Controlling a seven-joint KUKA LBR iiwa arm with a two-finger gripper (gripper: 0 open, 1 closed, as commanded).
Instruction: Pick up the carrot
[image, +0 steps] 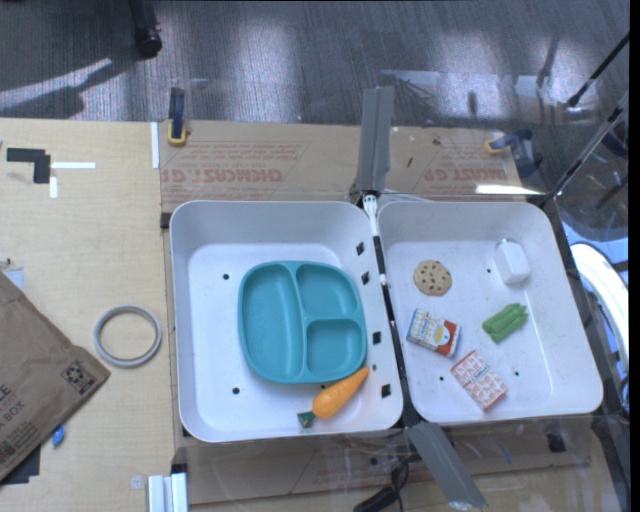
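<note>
On the bench at 9 o'clock lies a tape ring (128, 334), with a cardboard box (40, 380) at 8 o'clock. The left bin (190, 300) holds a teal tray (300, 320), and the carrot (340, 392) lies at the tray's 5 o'clock, touching its rim, orange tip toward 2 o'clock and green stub toward 8 o'clock, near the bin's front wall. The right bin (560, 330) holds a cookie (432, 277), a small carton (434, 331), a patterned packet (478, 379), a green vegetable (505, 321) and a white piece (512, 262).

I judge the reach has not begun. A good grasp would come straight down on the carrot's thick middle, fingers closing across its width, clear of tray rim and wall.

As to the gripper, I cannot tell its opening or whether it holds anything.
</note>
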